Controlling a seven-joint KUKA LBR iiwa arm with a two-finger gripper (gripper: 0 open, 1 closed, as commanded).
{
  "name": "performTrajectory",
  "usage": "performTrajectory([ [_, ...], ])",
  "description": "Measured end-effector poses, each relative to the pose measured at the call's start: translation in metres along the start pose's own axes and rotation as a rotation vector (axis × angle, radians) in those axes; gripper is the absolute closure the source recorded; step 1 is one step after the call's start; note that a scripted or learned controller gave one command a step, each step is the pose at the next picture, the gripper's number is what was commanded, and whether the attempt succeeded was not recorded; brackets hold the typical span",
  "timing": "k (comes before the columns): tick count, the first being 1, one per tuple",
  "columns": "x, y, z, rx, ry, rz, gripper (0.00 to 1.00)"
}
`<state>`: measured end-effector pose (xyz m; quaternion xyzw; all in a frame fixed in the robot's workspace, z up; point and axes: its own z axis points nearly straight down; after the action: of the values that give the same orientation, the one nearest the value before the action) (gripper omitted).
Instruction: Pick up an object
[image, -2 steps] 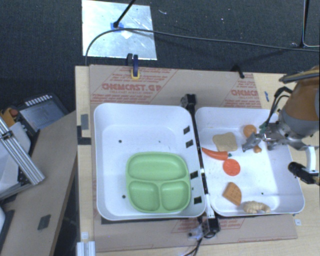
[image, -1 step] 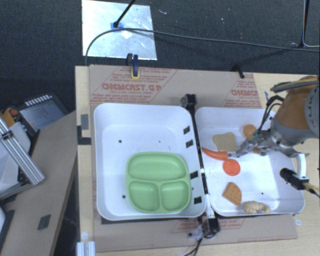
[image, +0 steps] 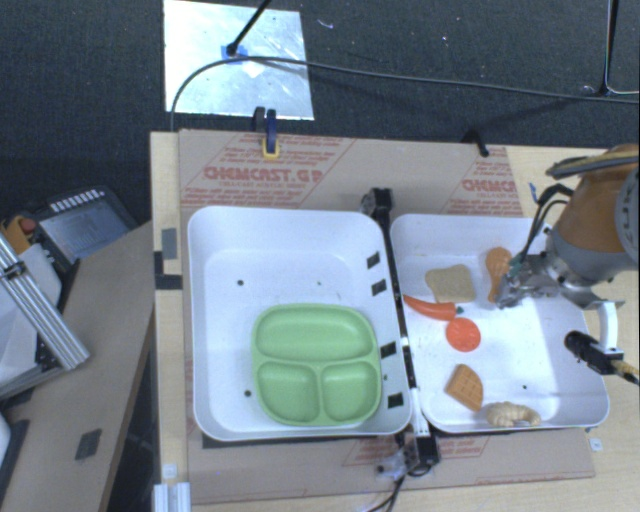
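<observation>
Looks like the approach step: the gripper (image: 508, 290), can't tell its state, sits low by the right bin's (image: 570, 405) far edge next to the orange food piece (image: 497, 266), so next it needs to line up and close on it.

even, bright overhead light, soft shadows, glare on a foil sheet (image: 238, 58), slightly grainy.

Robotics lab bench, two white bins (image: 290, 225) side by side on printed cardboard sheeting (image: 330, 165), clamp (image: 268, 132) holding it, loose cables (image: 420, 70) over dark carpet, aluminium rail (image: 40, 310) at left, toy food props (image: 450, 283)
</observation>
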<state>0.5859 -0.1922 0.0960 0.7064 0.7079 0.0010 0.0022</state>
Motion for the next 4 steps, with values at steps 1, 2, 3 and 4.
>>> performTrajectory([
  [1,-0.01,0.001,-0.05,-0.001,0.0,0.002,1.0],
  [2,-0.013,-0.006,-0.098,0.0,0.0,0.002,1.0],
  [3,-0.013,-0.006,-0.142,-0.001,0.0,-0.002,1.0],
  [4,0.04,-0.015,-0.151,0.003,0.003,-0.007,1.0],
])
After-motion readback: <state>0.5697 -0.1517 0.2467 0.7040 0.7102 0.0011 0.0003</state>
